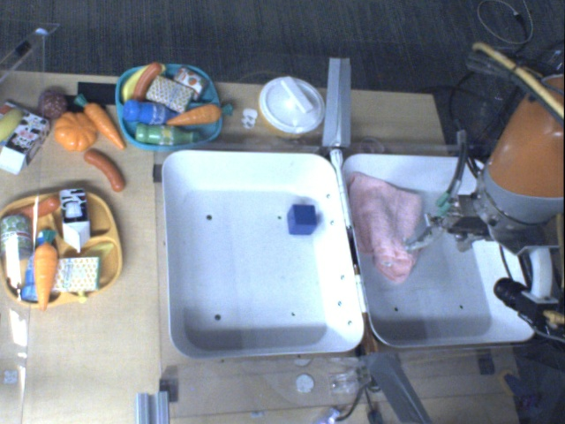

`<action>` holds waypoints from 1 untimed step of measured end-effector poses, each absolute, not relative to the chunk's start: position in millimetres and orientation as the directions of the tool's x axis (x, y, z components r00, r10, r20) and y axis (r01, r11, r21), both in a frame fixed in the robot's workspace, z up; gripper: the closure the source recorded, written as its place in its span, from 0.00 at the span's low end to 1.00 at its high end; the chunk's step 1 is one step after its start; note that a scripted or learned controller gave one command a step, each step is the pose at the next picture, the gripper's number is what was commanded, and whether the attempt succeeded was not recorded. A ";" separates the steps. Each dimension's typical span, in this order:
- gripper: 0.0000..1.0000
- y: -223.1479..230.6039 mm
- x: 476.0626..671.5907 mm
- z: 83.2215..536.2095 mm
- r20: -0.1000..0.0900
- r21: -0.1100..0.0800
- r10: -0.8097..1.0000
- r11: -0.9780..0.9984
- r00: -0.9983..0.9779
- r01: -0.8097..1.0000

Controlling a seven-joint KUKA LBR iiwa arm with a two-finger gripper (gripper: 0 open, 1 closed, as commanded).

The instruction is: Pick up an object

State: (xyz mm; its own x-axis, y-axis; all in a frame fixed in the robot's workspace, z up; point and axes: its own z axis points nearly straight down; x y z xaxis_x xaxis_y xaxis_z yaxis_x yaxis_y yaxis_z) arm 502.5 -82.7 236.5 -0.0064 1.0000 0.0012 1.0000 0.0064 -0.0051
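Note:
A crumpled pink cloth (382,217) lies in the left part of the right bin (459,321). A small blue cube (303,218) sits in the left bin (221,316), toward its right side. My gripper (422,235) reaches in from the right, low in the right bin, at the lower right edge of the pink cloth and seemingly touching it. The wrist with its orange band (528,153) hangs above the bin's right side. I see nothing lifted off the bin floor.
A blue bowl (168,106) and a yellow plate (60,247), both full of toy food, stand on the bench at left, with a toy pumpkin (72,132) and sausage (104,169) loose between. A white lid (292,104) and a metal post (335,104) are behind the bins.

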 end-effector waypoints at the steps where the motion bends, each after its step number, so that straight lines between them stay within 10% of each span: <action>1: 0.00 -112.0 538.2 94.8 0.001 0.002 1.000 0.007 -0.007 1.000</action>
State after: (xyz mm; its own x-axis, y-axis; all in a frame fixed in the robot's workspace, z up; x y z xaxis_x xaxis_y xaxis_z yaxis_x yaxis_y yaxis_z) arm 538.2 -112.0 94.8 -0.0070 1.0000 0.0011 1.0000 0.0070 0.0022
